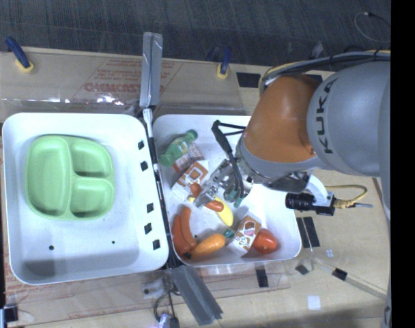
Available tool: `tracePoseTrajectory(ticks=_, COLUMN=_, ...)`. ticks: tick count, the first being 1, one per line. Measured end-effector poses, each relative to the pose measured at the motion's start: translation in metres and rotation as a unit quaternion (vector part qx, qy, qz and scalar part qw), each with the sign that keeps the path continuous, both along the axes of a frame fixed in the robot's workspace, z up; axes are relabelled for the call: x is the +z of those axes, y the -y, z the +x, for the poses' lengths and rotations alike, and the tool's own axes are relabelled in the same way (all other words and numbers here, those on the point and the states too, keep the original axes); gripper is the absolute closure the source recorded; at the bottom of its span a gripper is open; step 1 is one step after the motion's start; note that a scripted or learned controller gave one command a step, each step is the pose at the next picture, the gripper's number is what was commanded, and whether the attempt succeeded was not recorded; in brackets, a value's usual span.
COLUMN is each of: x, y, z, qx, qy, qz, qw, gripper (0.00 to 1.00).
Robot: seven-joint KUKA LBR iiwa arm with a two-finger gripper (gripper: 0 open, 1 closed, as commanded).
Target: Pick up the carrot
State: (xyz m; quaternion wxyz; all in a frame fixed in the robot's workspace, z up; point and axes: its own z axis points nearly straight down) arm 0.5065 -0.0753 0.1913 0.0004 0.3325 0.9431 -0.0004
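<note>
The carrot [207, 247], orange with a green stub at its right end, lies near the front edge of the right bin [289, 246]. It rests against a reddish sausage [181, 229] on its left. My gripper [221, 188] hangs low over the middle of the right bin, above and a little right of the carrot, right over a yellow-and-red item [221, 212]. The carrot is apart from the gripper and lies free on the bin floor.
The right bin also holds a green bottle [176, 149], a small brown-and-white carton [191, 175], another carton [246, 234] and a red tomato-like piece [265, 241]. A green divided plate [69, 176] sits in the left bin [78, 251]. The arm's bulk covers the right bin's right side.
</note>
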Motion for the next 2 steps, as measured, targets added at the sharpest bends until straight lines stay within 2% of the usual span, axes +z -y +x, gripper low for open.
tracePoseTrajectory(ticks=1, x=0.055, y=-0.013, z=-0.016, qx=0.170, qy=0.001, qz=-0.0004, qw=0.9854, gripper=1.00)
tracePoseTrajectory(ticks=2, x=0.066, y=-0.013, z=-0.015, qx=0.172, qy=0.002, qz=-0.0008, qw=0.9850, gripper=1.00)
